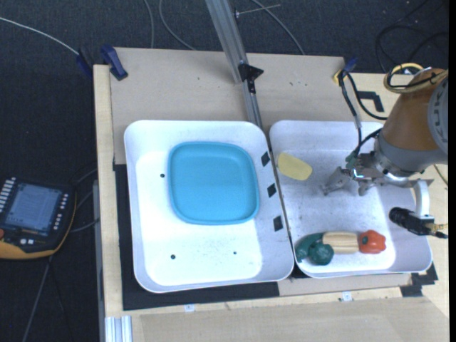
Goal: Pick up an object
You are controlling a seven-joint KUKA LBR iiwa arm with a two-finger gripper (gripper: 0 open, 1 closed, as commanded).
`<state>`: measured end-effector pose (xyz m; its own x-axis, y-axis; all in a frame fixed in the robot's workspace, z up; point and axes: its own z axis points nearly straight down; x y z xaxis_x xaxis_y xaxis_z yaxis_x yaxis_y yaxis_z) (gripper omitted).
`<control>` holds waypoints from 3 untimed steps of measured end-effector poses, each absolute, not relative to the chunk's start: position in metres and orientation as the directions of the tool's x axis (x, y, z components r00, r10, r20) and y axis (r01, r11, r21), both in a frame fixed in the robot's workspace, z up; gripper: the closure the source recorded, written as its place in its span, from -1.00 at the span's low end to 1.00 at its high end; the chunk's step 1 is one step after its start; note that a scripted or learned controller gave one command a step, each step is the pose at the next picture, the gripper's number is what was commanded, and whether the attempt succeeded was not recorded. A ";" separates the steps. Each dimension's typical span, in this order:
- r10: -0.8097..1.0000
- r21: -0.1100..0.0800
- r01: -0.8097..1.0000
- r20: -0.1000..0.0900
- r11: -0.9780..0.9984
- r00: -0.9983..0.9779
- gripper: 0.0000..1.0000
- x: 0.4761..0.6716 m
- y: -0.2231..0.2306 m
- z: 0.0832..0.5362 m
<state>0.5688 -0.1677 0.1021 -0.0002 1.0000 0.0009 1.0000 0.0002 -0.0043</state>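
Nearest the camera, along the front wall of the right bin (406, 266), three small things lie in a row: a dark green lump (314, 251), a tan wooden cylinder (340, 242) lying on its side against it, and a red and orange piece (371, 241) at the cylinder's other end. All three rest on the bin floor, apart from the jaws.

Beside them, the left bin (146, 212) holds a shallow light blue plate (213, 182) with rounded corners, lying flat in the bin's middle and far half. A few dark specks dot the white floor in front of it.

Farther back in the right bin, a pale yellow block (294, 167) lies near the dividing wall. The gripper (348, 180) hangs low over the bin's middle, its jaws spread apart with nothing between them, to the right of the yellow block and behind the row of three. The grey arm (417, 137), with its orange band, comes in from the right.

Both bins sit on a pale wooden tabletop (185, 73). A metal rail (226, 27) slants across the far side. A handheld control pad (32, 216) rests on the dark floor at left; its screen cannot be read.
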 end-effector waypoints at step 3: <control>1.000 0.005 1.000 -0.001 0.001 -0.001 1.00 0.581 -0.173 0.209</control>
